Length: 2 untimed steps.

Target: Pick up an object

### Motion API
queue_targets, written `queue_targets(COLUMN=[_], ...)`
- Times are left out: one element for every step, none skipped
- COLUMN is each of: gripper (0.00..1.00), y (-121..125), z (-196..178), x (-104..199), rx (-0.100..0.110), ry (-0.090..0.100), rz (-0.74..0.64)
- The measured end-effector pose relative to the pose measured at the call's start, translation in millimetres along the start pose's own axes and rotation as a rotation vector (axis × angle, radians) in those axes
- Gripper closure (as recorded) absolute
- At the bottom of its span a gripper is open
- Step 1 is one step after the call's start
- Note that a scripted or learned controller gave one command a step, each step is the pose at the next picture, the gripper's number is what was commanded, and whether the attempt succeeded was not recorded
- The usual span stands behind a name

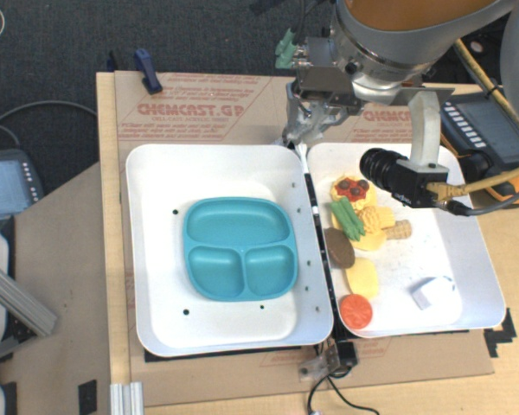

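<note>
Gripper [301,138] hovers at top end of divider between bins, grip state unclear. Toy food pile [360,219] lies just right and toward near edge from gripper, in right bin [467,275]; long axis runs down divider.

left bin [147,232]: teal tray [240,247] fills middle | right bin [476,266]: toys [356,232] crowd left side, right floor open
</note>
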<state>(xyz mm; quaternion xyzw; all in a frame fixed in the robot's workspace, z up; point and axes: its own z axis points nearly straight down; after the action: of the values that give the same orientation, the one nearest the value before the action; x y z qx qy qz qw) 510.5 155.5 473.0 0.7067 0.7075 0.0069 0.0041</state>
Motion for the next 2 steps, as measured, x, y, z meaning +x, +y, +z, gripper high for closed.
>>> queue_targets(gripper=[1.00, 1.00], y=[-33, -35], z=[18, 180], x=[-8, -15], rx=[0.019, 0.028], ry=[-0.004, -0.007], rz=[0.001, 0.004])
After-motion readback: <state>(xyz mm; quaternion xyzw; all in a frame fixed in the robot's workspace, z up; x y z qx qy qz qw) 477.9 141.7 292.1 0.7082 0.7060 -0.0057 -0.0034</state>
